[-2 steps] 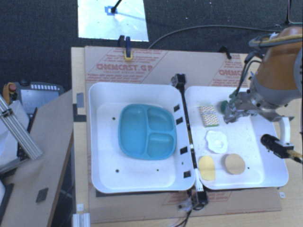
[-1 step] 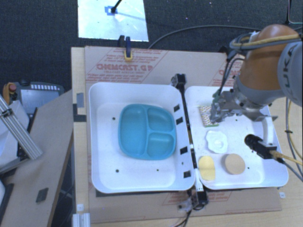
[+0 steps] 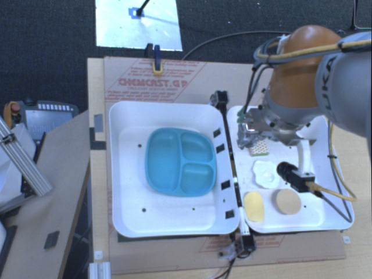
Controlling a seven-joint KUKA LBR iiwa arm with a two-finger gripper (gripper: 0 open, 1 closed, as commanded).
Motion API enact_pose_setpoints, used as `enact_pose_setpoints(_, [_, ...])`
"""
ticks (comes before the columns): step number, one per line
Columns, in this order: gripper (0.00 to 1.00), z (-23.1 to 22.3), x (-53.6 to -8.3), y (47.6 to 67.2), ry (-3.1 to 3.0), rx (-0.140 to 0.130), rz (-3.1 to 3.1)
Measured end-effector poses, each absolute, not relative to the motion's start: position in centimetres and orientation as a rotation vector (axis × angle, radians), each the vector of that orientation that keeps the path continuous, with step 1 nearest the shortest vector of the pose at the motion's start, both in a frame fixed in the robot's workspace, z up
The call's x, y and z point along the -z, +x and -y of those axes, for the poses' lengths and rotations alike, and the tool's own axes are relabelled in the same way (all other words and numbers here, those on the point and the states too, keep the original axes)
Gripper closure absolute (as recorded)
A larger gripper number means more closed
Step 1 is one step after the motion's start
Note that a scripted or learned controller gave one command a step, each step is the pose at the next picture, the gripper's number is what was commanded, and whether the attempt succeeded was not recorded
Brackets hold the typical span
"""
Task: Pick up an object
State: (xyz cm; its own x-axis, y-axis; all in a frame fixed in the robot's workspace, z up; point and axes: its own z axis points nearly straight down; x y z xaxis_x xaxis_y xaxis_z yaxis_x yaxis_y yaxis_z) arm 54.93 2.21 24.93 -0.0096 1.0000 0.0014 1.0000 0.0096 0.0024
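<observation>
Four small things lie in the right bin (image 3: 334, 211): a green-checked pad (image 3: 260, 149), a white lump (image 3: 264, 174), a yellow piece (image 3: 253, 207) and a tan disc (image 3: 288, 201). The left bin (image 3: 125, 156) holds a blue divided plate (image 3: 180, 161). The arm (image 3: 308, 68) hangs over the far part of the right bin with its jaws low, just beside the green-checked pad and close to the wall between the bins. The wrist hides them enough that I cannot tell whether they are released or clenched, and nothing shows between them.

The pad looks the likeliest target. To take it well, I judge the jaws should be centred over it rather than off its far edge, spread wider than the pad, and brought straight down until they straddle it before closing. It looks thin and flat, so a shallow descent risks closing on air, and the nearby wall may block one side. A slow lift would show whether it comes along.
</observation>
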Motion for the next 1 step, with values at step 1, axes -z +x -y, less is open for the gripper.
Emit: enact_pose_setpoints(1, [1.0, -7.46, -23.09, 54.76, 2.212, -0.001, -2.233])
